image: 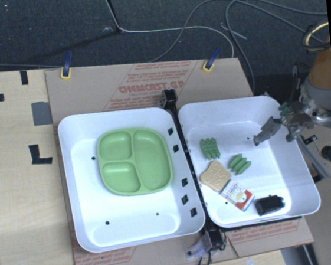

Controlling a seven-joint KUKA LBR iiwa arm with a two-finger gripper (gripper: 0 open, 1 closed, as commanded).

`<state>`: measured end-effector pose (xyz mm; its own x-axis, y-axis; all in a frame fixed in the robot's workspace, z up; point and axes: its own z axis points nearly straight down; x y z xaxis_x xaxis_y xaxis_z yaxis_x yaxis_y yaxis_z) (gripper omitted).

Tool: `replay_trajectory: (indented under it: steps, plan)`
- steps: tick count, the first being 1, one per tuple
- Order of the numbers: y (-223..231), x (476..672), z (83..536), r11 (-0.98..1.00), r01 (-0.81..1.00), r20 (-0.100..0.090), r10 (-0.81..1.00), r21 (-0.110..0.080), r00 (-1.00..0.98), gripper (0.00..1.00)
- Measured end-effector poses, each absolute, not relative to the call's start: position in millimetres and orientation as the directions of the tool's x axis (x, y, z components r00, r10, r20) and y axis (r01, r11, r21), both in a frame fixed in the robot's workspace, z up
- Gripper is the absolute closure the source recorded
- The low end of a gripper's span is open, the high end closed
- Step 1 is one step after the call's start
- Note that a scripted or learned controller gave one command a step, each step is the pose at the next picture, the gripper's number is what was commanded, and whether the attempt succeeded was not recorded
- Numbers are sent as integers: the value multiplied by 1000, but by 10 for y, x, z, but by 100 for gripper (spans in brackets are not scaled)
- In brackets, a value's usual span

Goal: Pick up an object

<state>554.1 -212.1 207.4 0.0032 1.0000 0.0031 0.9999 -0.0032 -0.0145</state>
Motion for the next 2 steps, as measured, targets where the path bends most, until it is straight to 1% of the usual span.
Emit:
replay_trajectory:
  steps: [1, 2]
  plan:
    - [-2117, 5573, 2153, 1, 1000, 0, 1000, -1, -1, 0]
    - [-2155, 5553, 1519, 0, 1000, 0, 1000, -6, 0, 0]
